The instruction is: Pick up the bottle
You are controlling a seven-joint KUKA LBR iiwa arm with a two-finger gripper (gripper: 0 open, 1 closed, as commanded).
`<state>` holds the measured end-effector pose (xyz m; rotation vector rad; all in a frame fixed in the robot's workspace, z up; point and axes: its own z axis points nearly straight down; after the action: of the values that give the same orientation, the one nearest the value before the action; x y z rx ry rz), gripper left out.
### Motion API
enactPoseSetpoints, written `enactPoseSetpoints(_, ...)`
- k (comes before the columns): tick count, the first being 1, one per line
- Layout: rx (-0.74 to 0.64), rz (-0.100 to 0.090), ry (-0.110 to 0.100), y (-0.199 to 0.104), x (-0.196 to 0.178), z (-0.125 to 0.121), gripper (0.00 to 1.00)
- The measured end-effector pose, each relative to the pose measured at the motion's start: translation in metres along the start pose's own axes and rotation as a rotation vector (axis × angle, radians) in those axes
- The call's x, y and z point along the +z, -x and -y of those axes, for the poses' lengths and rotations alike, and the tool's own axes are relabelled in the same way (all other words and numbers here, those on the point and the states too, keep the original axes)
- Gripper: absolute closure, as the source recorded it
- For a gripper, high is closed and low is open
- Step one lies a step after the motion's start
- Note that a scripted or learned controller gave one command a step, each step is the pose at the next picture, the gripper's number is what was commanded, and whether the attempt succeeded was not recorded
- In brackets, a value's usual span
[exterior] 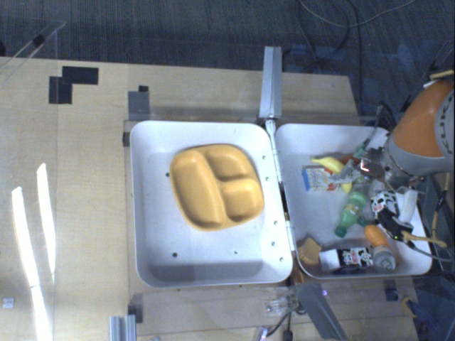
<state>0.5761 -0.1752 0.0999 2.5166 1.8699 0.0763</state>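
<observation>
The right bin [298,190] holds a green bottle [350,214], lying tilted near the bin's middle. An orange bottle with a grey cap [380,238] lies toward the front right corner. A white bottle with a black label [345,258] lies along the front wall. My gripper [366,169] hangs over the right bin's back right part, just above and behind the green bottle, among the clutter. No object is visibly lifted. The orange band of the arm [426,123] is at the right edge.
Beside the gripper lie a yellow item [326,163] and a small printed box [317,179]. A black-and-white patterned object [384,204] sits by the right wall, and a brown piece [308,250] is in the front left corner. The left bin [153,254] holds a yellow divided tray [215,185].
</observation>
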Motion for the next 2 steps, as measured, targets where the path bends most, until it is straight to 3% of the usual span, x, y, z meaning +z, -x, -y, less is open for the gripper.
enactPoseSetpoints(1,-0.062,0.031,-0.029,-0.017,-0.019,-0.017,0.0)
enactPoseSetpoints(2,-0.097,0.028,-0.005,0.004,0.003,0.006,0.0)
